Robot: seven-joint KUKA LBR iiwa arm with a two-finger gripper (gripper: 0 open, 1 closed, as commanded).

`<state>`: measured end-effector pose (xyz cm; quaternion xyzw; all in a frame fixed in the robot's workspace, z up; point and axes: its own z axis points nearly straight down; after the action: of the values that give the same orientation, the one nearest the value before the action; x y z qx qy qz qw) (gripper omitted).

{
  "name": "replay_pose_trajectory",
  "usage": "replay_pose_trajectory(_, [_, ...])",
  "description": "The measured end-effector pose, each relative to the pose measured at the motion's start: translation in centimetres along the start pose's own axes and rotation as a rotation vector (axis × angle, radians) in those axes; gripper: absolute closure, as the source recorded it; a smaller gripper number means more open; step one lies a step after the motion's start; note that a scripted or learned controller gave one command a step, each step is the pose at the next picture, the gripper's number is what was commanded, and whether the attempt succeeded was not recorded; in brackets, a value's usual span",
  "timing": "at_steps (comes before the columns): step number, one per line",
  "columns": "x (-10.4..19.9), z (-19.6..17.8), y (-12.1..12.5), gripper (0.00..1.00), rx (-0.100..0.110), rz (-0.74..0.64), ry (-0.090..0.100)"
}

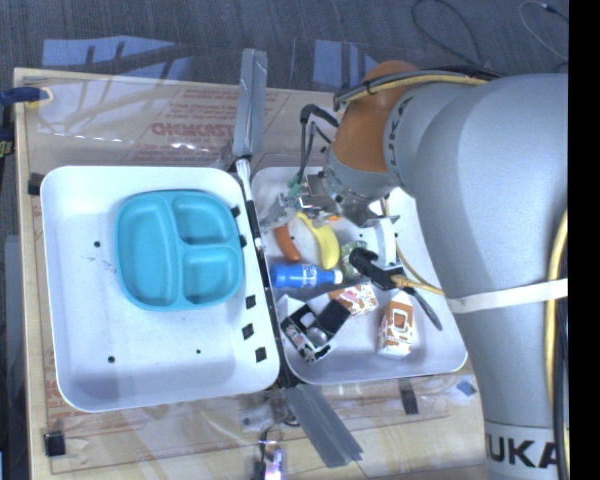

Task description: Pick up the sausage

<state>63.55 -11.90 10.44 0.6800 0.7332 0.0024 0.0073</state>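
A: Nearest, a black-and-white block and small carton; then a blue bottle.

B: The sausage?

A: Orange-brown, beyond the bottle, beside a banana. The gripper hangs above, probably approaching; its opening I cannot tell. The blue tray sits apart.

So you've got two bins side by side on the bench, left bin at 9 o'clock and right bin at 3 o'clock, touching along their inner walls. The divided tray sits in the left bin, more or less toward 12 o'clock. The right bin is a pile: the bottle lies flat on its 9 o'clock side, the banana just behind it toward 12, the sausage beside the banana at its 9 o'clock, the small carton down at 5 o'clock. The arm comes in from 3 o'clock over that bin.
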Motion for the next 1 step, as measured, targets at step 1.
replay_pose_trajectory(1, [0.25, -0.80, 0.06, 1.00, 0.002, -0.006, 0.002])
